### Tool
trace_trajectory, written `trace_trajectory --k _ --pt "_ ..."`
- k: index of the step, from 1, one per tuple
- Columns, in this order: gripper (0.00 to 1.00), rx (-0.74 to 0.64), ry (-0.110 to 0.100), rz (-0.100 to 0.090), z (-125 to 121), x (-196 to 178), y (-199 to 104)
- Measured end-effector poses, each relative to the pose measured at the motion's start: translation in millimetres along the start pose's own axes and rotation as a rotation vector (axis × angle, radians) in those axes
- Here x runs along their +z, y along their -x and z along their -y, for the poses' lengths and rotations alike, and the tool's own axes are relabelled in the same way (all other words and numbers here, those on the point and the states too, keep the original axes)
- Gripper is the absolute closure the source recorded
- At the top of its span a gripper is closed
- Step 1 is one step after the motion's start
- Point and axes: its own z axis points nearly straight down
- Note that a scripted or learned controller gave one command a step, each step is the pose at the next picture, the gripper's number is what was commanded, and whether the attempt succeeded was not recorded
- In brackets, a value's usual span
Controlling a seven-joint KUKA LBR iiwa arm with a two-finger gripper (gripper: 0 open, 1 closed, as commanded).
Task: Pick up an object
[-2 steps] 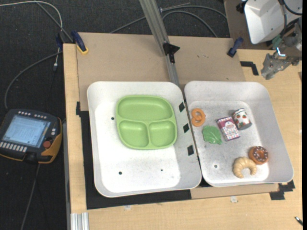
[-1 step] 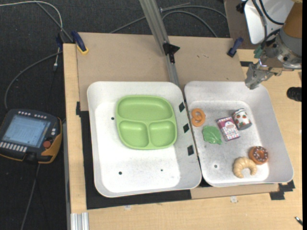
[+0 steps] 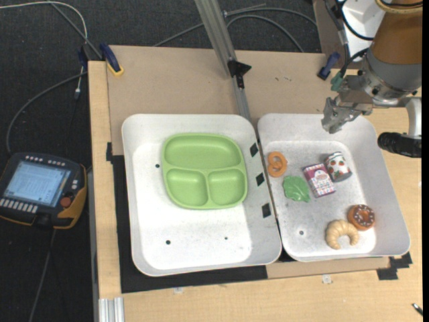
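The right bin (image 3: 375, 146) holds several small items: an orange ring (image 3: 277, 164), a green leafy piece (image 3: 295, 188), a purple and white carton (image 3: 319, 180), a small can (image 3: 338, 167), a chocolate donut (image 3: 361, 217) and a croissant (image 3: 342, 233). My gripper (image 3: 334, 121) hangs over the far edge of the right bin, above and behind the can and carton, apart from all the items. Nothing shows between its fingers.
The left bin (image 3: 144, 180) carries a green three-compartment plate (image 3: 204, 170). A metal pole (image 3: 218, 25) slants over the bench behind the bins. A teach pendant (image 3: 40, 190) lies off the bench at the left. A blue clamp (image 3: 110, 59) sits on the bench's far left corner.
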Motion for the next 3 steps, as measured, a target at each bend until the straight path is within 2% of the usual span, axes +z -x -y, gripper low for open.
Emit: trace_trajectory --k 3 --pt "1.0 -0.001 -0.001 0.0 58 6 -141"
